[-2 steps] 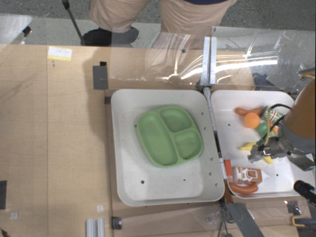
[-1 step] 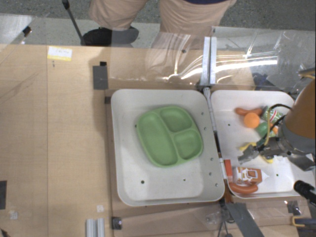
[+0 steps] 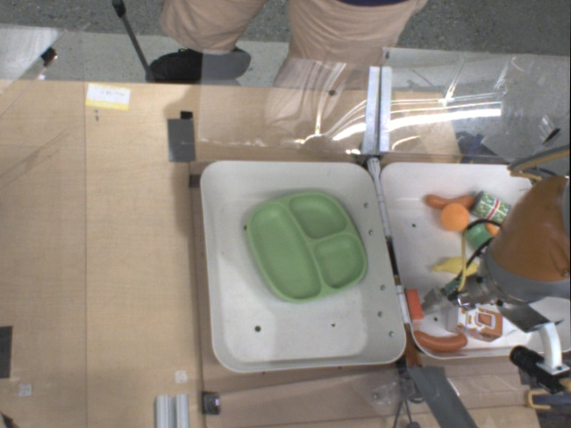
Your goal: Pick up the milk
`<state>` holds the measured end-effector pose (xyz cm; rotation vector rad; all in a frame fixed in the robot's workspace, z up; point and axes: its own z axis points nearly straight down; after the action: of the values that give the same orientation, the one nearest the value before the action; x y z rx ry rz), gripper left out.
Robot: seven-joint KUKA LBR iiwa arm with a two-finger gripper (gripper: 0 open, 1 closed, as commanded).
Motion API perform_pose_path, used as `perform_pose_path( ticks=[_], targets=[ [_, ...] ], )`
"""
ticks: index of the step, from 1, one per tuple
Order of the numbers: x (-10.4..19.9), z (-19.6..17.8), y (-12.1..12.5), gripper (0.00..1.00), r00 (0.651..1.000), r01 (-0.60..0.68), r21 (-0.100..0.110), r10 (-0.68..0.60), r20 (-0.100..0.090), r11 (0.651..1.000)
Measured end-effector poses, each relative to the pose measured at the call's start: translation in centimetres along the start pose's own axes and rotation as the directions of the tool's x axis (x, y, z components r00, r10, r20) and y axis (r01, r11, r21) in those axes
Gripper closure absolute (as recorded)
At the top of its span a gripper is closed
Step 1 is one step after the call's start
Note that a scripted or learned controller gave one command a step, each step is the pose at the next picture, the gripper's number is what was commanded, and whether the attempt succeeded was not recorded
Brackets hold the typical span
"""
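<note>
We see one milk carton (image 3: 483, 323) near the front edge of the right bin (image 3: 401, 239), its orange-and-white label too blurred to read. The gripper (image 3: 466, 294) hangs just above it; whether it is spread we cannot tell. One green divided plate (image 3: 306, 246) lies mid-left bin (image 3: 223, 328).

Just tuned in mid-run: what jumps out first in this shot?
The green divided plate lies alone in the left bin, dead centre. At the right edge, the arm hangs low over the right bin, above a clutter of small items: an orange, a green can and a milk carton near the front.
</note>
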<state>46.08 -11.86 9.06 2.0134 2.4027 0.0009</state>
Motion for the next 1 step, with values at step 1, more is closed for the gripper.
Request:
perform_pose_path(
  ticks=[1],
  targets=[
    [-1.70,0.02,-0.20,0.00,0.941,-0.339,0.003,0.339,-0.002,0.941]
  ],
)
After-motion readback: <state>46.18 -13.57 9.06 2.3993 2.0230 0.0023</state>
